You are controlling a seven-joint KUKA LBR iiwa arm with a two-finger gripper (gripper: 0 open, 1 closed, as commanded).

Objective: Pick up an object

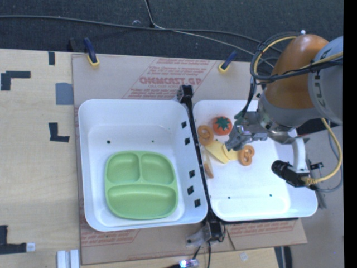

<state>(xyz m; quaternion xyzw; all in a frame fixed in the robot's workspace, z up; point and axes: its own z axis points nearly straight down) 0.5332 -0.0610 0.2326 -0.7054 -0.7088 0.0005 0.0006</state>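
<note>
1. Where the two white bins sit side by side on the bench, the left bin (pixel 89 149) is seen to hold a green divided plate (pixel 141 184), which lies flat on its floor toward the near side.
2. The right bin (pixel 262 205) is seen to hold a small cluster of toy food in its far-left part, close to the shared wall between the bins.
3. A red tomato-like piece with a green top (pixel 222 125) is placed at the far end of the cluster, and an orange ring (pixel 205 133) lies just beside it on the left.
4. A yellow wedge-shaped piece (pixel 217 152) is found nearer the camera, between the ring and a second orange ring (pixel 246 154), which lies to its right.
5. A small tan piece (pixel 208 170) is seen against the dividing wall, just below the yellow wedge.
6. The gripper (pixel 236 142) is positioned low over the cluster, at the right end of the yellow wedge and just beside the second orange ring.
7. Whether the fingers are spread or pressed together cannot be told, and no object is seen between them.
8. The grey arm with its orange band (pixel 295 66) is seen reaching in from the right, above the far-right part of the right bin.
</note>
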